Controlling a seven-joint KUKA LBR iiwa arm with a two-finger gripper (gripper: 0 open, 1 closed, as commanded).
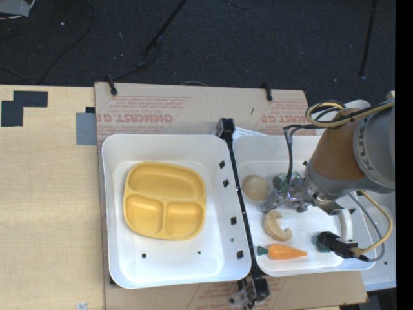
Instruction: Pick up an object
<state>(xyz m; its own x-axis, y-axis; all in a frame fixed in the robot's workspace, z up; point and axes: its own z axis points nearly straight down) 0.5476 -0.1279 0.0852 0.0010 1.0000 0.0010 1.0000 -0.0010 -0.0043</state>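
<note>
A single fixed camera looks down at a slant from above the pale wooden surface (45,225), far enough back to take in both shallow white plastic bins (116,173) side by side and the dark floor beyond them. The grey arm with its orange band (339,150) enters from the right edge of the view.

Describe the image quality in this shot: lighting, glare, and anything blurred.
In the camera view, lighting is even and bright on the two white bins, which look nearly washed out with soft shadows; the yellow plate and carrot read sharply; the gripper is small, cluttered and slightly soft, so its fingers are hard to make out; the floor behind is dim.
</note>
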